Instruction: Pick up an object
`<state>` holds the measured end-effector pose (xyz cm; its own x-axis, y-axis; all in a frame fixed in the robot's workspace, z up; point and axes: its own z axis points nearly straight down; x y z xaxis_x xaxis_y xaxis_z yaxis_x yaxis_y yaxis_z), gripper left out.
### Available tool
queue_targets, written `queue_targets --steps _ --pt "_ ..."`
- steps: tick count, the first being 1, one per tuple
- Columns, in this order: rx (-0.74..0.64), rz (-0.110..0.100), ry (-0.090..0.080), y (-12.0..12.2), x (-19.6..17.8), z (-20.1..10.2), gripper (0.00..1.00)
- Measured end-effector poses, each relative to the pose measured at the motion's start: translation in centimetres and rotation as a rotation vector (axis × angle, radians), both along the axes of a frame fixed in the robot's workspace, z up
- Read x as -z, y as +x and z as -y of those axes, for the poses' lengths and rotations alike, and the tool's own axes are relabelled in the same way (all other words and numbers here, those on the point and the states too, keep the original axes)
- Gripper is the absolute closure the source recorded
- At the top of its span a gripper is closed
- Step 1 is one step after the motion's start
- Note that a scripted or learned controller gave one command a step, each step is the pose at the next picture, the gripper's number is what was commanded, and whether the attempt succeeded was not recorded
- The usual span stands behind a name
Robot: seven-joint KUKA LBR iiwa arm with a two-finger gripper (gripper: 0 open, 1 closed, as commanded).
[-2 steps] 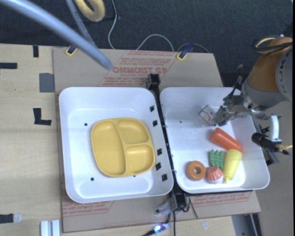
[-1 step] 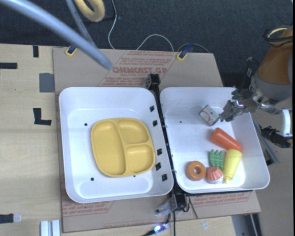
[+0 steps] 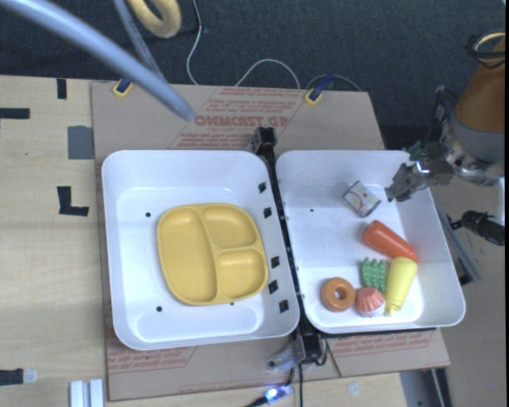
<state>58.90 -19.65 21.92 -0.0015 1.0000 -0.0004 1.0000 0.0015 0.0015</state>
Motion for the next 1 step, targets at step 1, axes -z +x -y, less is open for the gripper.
queue_targets --steps 1 --pt "-0.004 -0.003 0.001 1.03 0.89 -4.94 1.0"
